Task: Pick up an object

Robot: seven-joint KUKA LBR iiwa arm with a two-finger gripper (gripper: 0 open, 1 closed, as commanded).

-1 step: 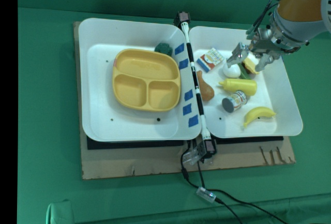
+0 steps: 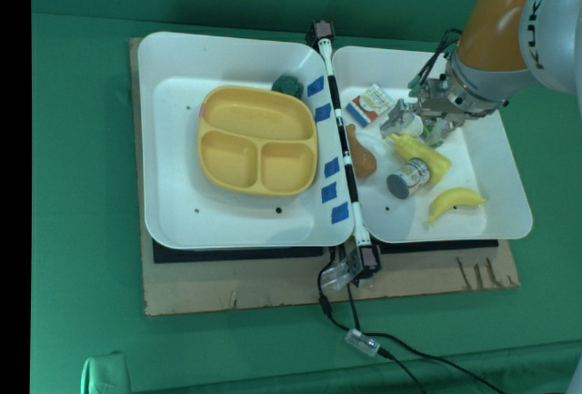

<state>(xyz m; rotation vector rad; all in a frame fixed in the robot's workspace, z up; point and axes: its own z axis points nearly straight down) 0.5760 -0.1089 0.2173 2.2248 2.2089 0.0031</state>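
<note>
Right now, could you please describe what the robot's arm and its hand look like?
The arm is light grey with a glossy orange band above the wrist and dark lettering on its side. Thin black cables loop past the wrist to the hand, a small metallic grey assembly with dark parts.

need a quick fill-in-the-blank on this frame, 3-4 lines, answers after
1. The yellow divided tray lies in the ____ bin.
2. The banana lies in the ____ bin, near its front edge.
3. The tray has ____ compartments.
4. The tool hangs over the right bin, just above the yellow ____.

Answers: left; right; three; bottle
</note>
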